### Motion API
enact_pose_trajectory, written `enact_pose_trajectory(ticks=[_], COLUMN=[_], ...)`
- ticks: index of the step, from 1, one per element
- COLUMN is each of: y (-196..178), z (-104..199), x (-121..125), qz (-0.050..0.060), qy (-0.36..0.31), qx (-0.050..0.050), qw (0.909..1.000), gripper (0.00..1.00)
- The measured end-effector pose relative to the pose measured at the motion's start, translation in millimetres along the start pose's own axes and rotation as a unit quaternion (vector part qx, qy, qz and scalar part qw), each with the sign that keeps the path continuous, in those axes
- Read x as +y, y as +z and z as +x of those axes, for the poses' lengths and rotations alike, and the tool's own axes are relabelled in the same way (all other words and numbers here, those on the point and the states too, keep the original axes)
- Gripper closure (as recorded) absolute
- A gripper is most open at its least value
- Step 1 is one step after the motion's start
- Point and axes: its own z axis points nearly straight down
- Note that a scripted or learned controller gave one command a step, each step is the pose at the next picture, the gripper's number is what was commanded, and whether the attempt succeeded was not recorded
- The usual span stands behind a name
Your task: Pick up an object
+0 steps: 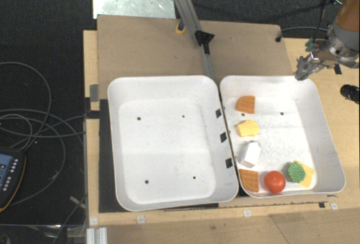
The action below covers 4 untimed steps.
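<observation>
Desk (242, 46): brown board surface carrying two shallow white bins side by side.

Left bin (121, 125): white, with a few small dark dots on its floor.

Right bin (323, 125): white, holding seven small objects, all in its left and lower portions.
- Orange wedge (246, 104), upper left of the bin floor.
- Yellow block (248, 128), just below the orange wedge, apart from it.
- White block (251, 153), below the yellow block, tilted.
- Orange waffle-textured piece (249, 179), touching or nearly touching the white block, against the bin's lower left wall.
- Red ball (275, 181) (tomato-like), just beside the waffle-textured piece.
- Green knobbly object (295, 171), near the red ball, resting against a yellow piece (306, 175) at the lower right.

Arm: grey, with an orange band, entering at the upper right.

Tool (304, 70): poised over the far right corner of the right bin, well apart from every object; nothing is seen between its fingers, and whether it is released or clenched cannot be told at this size.

Surroundings: dark carpet with loose cables (34, 119) at left; a grey pole (185, 1) slanting down to the bins' junction.
</observation>
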Motion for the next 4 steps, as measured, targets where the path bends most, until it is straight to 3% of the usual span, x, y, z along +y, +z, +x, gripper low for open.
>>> enact_pose_trajectory(ticks=[4], y=[6], z=[189], x=[-77], qz=[0.004], qy=[-0.001], qx=[0.002], qw=[1.0000], gripper=[1.00])
